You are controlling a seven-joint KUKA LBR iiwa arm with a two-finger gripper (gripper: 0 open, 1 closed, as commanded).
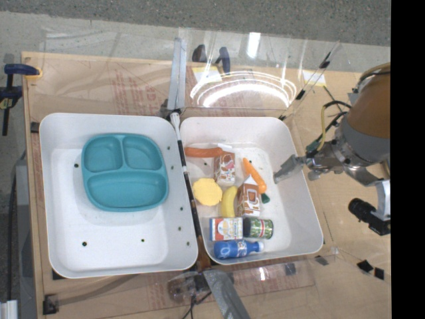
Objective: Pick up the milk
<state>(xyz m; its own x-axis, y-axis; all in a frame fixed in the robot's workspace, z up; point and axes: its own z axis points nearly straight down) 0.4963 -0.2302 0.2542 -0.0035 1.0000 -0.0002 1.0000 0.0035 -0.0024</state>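
Plywood formed the bench top (99, 85), and on it sat two shallow white bins side by side, with a clear plastic sheet (246, 78) standing at the twelve o'clock edge of the right bin (302, 198).

Lying on its side near the six o'clock wall of that bin was the milk (226, 228), a small carton with a red and white face. Touching its three o'clock end lay a dark green can (258, 228), and just below both, at six o'clock, a blue bottle (238, 249) rested against the bin wall. At twelve o'clock from the carton stood a banana (228, 201), with a yellow round fruit (207, 192) at its nine o'clock and a brown packet (250, 199) at its three o'clock. Farther toward twelve o'clock were a second brown packet (226, 168), a sausage (204, 152) and a carrot (254, 175).

From the milk, the gripper (287, 169) lay well apart toward two o'clock, hovering over the right bin's three o'clock rim; whether it was spread or pressed together could not be told, and nothing was seen in it. The grey arm (368, 125) reached in from three o'clock.

A teal divided plate (124, 171) lay in the left bin (60, 244).
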